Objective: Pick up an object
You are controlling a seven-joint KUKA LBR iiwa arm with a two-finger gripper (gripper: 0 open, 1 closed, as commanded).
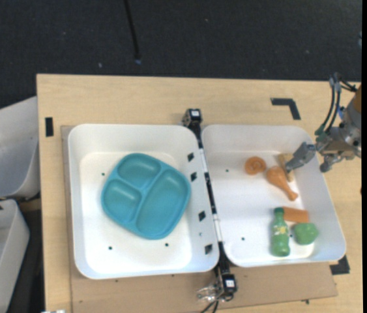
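Note:
The right bin (pixel 235 142) holds several toy foods. A round orange piece (pixel 255 166) lies near its middle, with a tan drumstick-shaped piece (pixel 281 178) just to its right. Lower down are an orange block (pixel 295 215), a green bottle (pixel 279 232) lying lengthwise, and a green round piece (pixel 306 233). My gripper (pixel 314 159) hangs over the bin's right rim, open, with nothing between its spread fingers. Its left finger (pixel 298 156) ends just above the drumstick's upper end.
The left bin (pixel 79 175) holds a blue divided plate (pixel 146 195). A black clip (pixel 191 117) sits at the top of the seam between the bins. The wooden bench (pixel 137 96) runs around both bins.

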